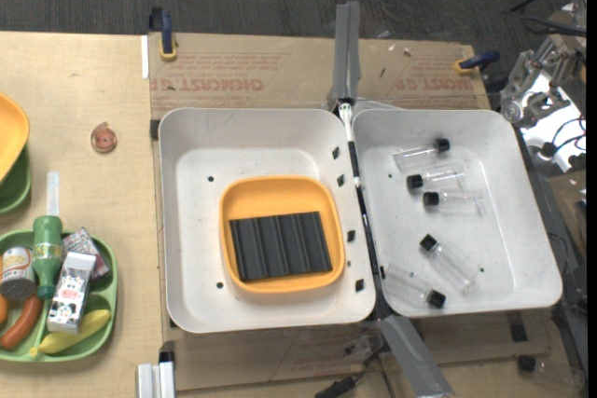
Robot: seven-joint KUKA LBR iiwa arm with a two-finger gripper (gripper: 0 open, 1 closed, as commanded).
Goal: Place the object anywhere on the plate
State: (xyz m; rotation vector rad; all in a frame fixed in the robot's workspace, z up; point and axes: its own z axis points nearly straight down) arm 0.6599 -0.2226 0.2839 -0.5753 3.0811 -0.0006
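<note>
Gripper (539,96) of grey metal, with cables around it, high at the right side of the view, outside both bins, just beyond the far right corner of the right-hand shallow white bin (522,200). Nothing seen in its grasp. Whether clenched or released: cannot be told from this view.

Left of the gripper and nearer the camera, inside the right-hand bin: five clear plastic vials with black caps (438,177), lying flat and scattered. Three grouped in the far half, closest to the gripper; two in the near half, well apart from it.

Further left of the gripper, beyond the central divider: left-hand shallow white bin (187,200). At its centre, a rounded square orange plate (280,191). On the plate, lying flat and wholly within the rim, a black ribbed rectangular slab (281,246). Slab and plate well apart from the gripper, with the whole right-hand bin between.

Under both bins: a brown cardboard sheet (242,75), held at its far edge by a blue-handled clamp (164,34) on the left and another (476,62) near the gripper.

Farthest left of the gripper, on the wooden bench (75,79): a small pink round item (104,138), a yellow bowl (9,140) cut off by the frame edge, and a green compartment tray (98,317) with toy food, among it a green bottle (47,249) and a white carton (67,292).
</note>
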